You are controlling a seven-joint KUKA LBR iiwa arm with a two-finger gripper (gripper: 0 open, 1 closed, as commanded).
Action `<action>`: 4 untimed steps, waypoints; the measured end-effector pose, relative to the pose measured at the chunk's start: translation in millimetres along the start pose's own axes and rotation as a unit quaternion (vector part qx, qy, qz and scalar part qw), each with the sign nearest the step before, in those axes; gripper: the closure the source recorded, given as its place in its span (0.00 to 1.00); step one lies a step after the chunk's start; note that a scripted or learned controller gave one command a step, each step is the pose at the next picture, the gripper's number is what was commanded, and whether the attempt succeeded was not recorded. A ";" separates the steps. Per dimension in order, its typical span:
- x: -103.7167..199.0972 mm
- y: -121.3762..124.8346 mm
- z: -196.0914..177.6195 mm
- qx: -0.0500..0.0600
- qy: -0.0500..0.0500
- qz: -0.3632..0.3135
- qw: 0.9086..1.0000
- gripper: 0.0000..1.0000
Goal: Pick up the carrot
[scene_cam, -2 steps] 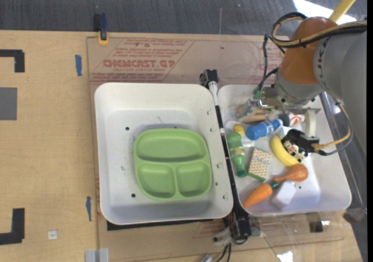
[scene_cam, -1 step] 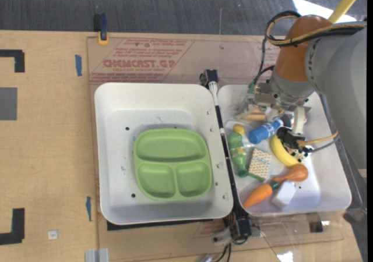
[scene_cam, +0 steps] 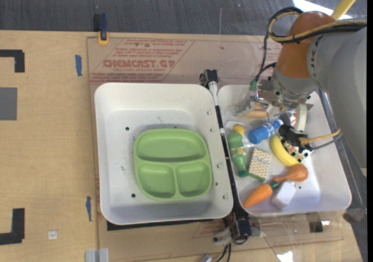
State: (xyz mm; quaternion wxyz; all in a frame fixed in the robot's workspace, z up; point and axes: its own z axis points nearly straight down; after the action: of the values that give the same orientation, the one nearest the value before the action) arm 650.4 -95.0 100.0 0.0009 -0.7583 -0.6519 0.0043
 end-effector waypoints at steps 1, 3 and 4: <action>0.1 -0.2 0.7 0.000 0.000 0.000 1.000 0.00; 100.6 -57.7 -90.4 -0.007 0.007 0.140 0.990 0.00; -7.1 -32.5 4.7 0.003 0.001 0.245 0.969 0.00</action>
State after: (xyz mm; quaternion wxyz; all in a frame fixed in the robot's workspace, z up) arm 617.2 -97.2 95.7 0.0031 -0.8950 -0.4460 0.0057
